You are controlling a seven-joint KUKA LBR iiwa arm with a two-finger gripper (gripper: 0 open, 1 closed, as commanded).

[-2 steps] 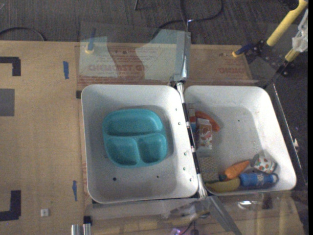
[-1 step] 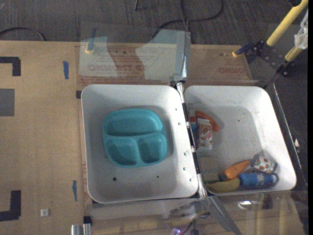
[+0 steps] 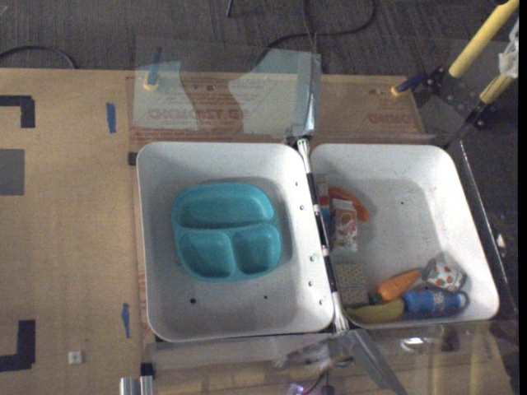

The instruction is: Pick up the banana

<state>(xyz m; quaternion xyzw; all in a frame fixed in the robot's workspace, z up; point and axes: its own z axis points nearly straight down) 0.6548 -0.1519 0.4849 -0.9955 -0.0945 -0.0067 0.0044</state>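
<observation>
The yellow banana (image 3: 380,310) lies at the front edge of the right bin (image 3: 461,196), dark at its left tip. It touches an orange carrot (image 3: 398,285) behind it and a blue mug (image 3: 434,303) on its right.
A teal divided plate (image 3: 228,230) sits in the left bin (image 3: 156,220). The right bin also holds a spotted cup (image 3: 445,276), a snack packet (image 3: 344,225), an orange item (image 3: 347,201) and a waffle-like piece (image 3: 352,278). Yellow-handled clamps (image 3: 482,35) stand beyond the bench at the back right.
</observation>
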